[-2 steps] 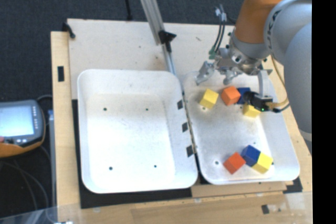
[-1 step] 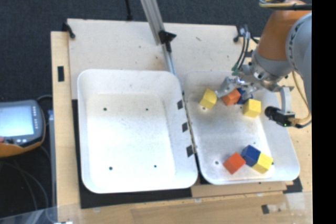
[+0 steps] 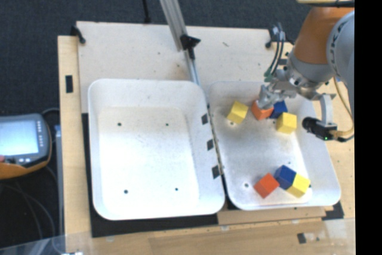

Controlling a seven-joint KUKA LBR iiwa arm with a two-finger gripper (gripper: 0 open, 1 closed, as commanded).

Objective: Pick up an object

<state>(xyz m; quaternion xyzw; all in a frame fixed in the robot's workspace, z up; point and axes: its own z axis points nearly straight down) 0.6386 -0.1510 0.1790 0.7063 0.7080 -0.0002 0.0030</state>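
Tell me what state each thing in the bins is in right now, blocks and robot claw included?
Gripper: low in the right bin, at the orange block; grip unclear.
Orange block: on the bin floor under the gripper, touching a blue block.
Yellow block: lying free, left of the gripper.
Second yellow block: lying free.
Front cluster: orange, blue and yellow blocks huddled together.
Left bin: sitting level.

Handheld screen (image 3: 21, 141) — aluminium rail (image 3: 169, 0)
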